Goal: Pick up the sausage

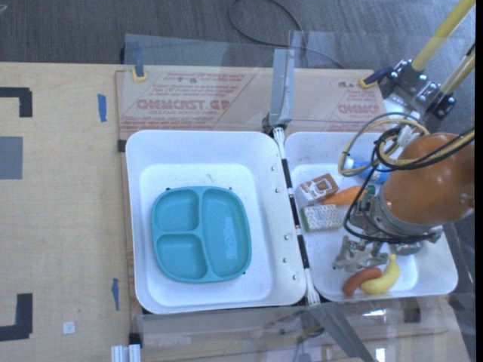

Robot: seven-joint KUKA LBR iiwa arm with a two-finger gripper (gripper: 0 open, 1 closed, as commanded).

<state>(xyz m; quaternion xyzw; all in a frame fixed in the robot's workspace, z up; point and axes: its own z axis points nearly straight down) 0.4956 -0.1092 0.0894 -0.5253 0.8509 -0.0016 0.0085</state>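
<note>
Sausage lies at the near edge of the right bin, touching a banana. Just above both hangs the gripper; whether it is spread or closed I cannot tell. A teal divided plate sits in the left bin.
</note>
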